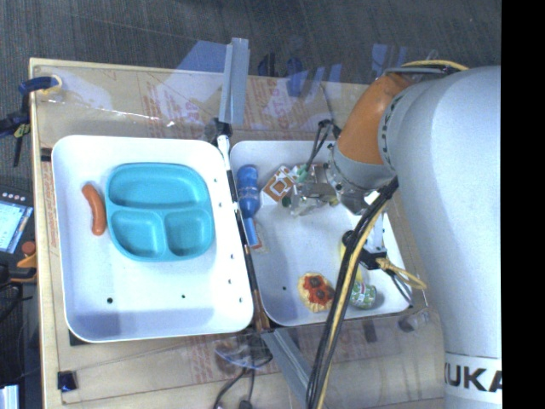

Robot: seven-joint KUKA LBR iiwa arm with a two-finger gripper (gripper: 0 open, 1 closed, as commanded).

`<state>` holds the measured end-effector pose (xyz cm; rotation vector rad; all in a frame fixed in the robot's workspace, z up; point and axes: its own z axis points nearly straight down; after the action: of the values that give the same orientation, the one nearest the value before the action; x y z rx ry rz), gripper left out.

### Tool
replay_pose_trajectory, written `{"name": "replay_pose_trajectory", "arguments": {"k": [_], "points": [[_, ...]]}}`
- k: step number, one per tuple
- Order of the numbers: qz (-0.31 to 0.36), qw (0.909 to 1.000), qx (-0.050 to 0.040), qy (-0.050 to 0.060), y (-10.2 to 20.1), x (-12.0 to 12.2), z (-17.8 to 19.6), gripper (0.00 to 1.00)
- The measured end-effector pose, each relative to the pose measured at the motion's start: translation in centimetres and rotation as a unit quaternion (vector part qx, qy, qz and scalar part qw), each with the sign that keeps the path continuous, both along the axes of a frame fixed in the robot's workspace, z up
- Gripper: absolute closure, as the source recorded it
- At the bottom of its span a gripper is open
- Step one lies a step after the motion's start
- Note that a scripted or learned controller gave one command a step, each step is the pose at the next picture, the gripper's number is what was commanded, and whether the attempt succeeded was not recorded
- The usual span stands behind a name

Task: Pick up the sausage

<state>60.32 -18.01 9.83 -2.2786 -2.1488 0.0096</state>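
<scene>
A pale wooden table (128,100) on dark carpet carries two shallow white bins side by side. In the left bin (77,305) an orange-red sausage (94,208) lies along the left side of a turquoise divided tray (162,209), just beside it. The right bin (289,262) holds a blue bottle (248,188) against its left wall, a small pizza toy (317,290), a green can (364,296) and a snack packet (278,183). The grey arm's claw (308,192) hangs over this right bin's upper part, well apart from the sausage; its opening cannot be made out.
</scene>
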Motion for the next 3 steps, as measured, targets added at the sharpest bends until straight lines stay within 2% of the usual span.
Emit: {"name": "replay_pose_trajectory", "arguments": {"k": [1, 2, 3], "points": [[0.001, 1.0, 0.0002, 0.0, 0.1, 0.0, 0.0, 0.0], [0.01, 0.9999, -0.0011, -0.001, 1.7, 5.1, -1.0, 0.0], [0.015, 0.9999, -0.0014, 0.002, 2.0, 5.1, -0.1, 1.0]]}}
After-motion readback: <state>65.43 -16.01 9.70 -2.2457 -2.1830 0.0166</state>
